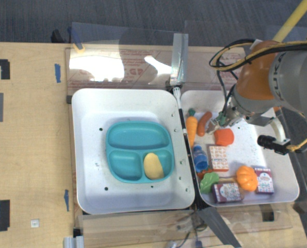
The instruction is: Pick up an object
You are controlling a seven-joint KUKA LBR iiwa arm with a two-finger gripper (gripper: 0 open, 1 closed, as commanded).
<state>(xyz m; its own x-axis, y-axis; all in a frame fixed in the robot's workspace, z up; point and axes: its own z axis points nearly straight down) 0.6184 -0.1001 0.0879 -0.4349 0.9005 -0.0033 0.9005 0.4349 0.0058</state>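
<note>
Beside the claw (219,122), grip unclear: sausage (204,122), carrot (191,129); red block (224,137) below

Bench (24,138): two bins side by side.

Left bin (86,112): divided tray (138,136) near its middle; potato (153,166) in the tray's near right compartment.

Right bin (285,174): carrot (191,128) against the left wall, sausage (204,121) just right of it. Tomato (224,137) right of the sausage. Bottle (199,158) in front of the carrot, along the left wall. Carton (218,157) right of the bottle, in front of the tomato. Pepper (209,181) in front of the bottle. Box (226,191) at the near edge, beside the pepper. Pumpkin (246,177) right of the box; second box (264,181) touching the pumpkin's right side.

Gripper (221,120): over the right bin's far part, between sausage and tomato.
</note>
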